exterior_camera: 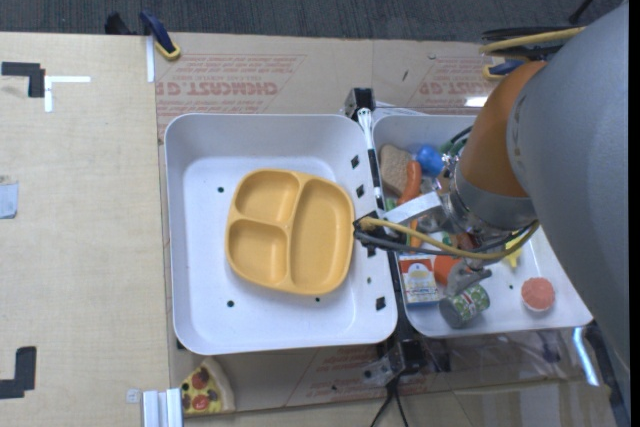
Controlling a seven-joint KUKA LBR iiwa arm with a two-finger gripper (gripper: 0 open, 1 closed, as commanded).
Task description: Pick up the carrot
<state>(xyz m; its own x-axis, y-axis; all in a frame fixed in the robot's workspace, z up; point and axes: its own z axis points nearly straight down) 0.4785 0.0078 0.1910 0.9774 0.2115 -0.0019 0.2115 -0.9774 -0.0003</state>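
The carrot (413, 178) is a short orange stick lying in the right bin (560, 315) near its left wall, between a slice of bread (396, 163) and a blue object (430, 157). The grey arm with its orange band (495, 145) hangs over the middle of that bin. My gripper (447, 240) sits low in the bin, just in front of and slightly right of the carrot, wrapped in yellow and black cables. The wrist hides much of it, and I see nothing of the carrot held in it.
The left bin (190, 215) holds a yellow divided plate (291, 231). In the right bin's front lie a red-and-white carton (420, 281), a green can (466, 305) and a red round piece (538, 293). A pizza-slice toy (203, 391) lies on the bench in front.
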